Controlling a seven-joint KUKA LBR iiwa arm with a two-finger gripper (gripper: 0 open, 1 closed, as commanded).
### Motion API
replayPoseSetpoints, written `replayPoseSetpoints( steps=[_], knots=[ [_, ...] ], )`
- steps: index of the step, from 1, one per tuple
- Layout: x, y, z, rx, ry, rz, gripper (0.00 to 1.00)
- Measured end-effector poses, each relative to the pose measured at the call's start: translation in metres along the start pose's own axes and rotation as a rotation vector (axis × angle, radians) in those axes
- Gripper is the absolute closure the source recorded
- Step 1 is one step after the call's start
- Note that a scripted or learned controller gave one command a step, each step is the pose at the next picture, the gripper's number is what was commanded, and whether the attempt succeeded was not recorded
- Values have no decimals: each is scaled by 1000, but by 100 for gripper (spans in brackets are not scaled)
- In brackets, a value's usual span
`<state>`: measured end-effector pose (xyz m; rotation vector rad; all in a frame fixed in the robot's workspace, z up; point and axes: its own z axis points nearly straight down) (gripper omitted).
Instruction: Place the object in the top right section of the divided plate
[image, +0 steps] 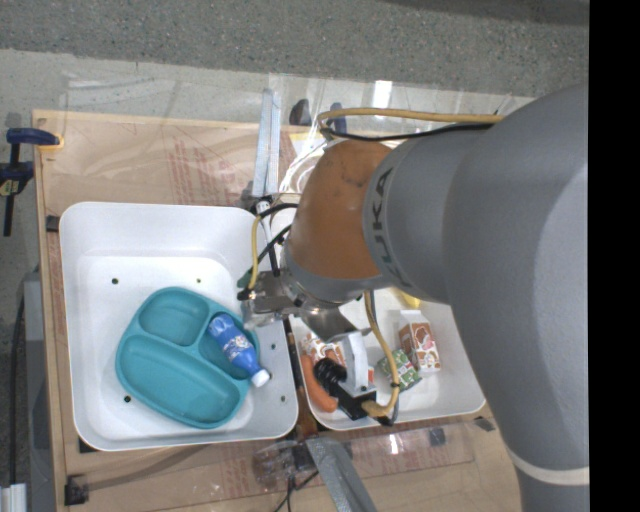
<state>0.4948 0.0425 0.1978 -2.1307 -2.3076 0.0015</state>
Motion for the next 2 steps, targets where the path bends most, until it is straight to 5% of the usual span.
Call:
replayPoseSetpoints(
  steps=[1, 2],
  knots=[
    [-32, 62, 11, 1, 0, -117, 100],
    [-37, 47, -49, -3, -1, -446, 100]
  ],
)
